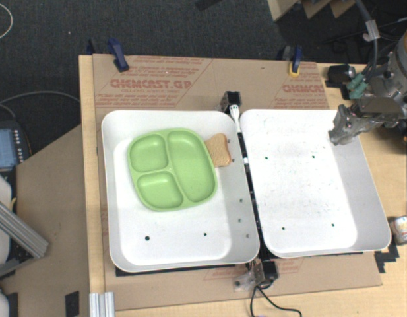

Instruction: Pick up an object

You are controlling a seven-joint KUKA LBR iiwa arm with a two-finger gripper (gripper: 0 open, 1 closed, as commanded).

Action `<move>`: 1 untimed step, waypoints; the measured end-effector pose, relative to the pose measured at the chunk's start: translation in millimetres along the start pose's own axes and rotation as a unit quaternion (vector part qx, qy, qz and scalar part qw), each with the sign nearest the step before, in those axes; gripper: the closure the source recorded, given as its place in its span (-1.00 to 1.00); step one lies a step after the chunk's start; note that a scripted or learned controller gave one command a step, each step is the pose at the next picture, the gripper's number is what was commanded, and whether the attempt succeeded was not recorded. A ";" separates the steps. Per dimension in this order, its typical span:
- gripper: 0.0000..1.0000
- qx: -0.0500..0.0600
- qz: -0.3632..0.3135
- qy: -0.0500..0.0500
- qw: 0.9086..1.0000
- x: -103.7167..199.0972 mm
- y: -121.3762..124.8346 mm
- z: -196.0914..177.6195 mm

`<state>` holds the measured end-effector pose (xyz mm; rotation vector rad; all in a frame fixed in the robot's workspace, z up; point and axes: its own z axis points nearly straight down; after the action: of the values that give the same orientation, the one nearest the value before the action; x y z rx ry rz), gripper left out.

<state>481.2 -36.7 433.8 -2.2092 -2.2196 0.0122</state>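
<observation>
A green three-compartment plate (171, 170) lies in the left bin (170, 243). A tan cracker-like piece (219, 150) rests against the plate's right rim, near the bin's right wall. My gripper (342, 132) hangs over the far right edge of the right bin (309, 197), well away from both objects. Nothing shows between its fingers, and I cannot make out how they stand.
Both bins sit on a brown board (150, 81) held by blue and yellow clamps (117, 53) at the back. A black bracket (231, 101) sits between the bins at the far side. Cables and a connector (262, 276) lie at the front edge.
</observation>
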 end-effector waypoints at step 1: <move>1.00 -0.002 -0.001 0.000 1.000 71.0 -1.5 67.3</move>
<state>478.6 34.5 366.6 -2.2082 -2.2244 0.0087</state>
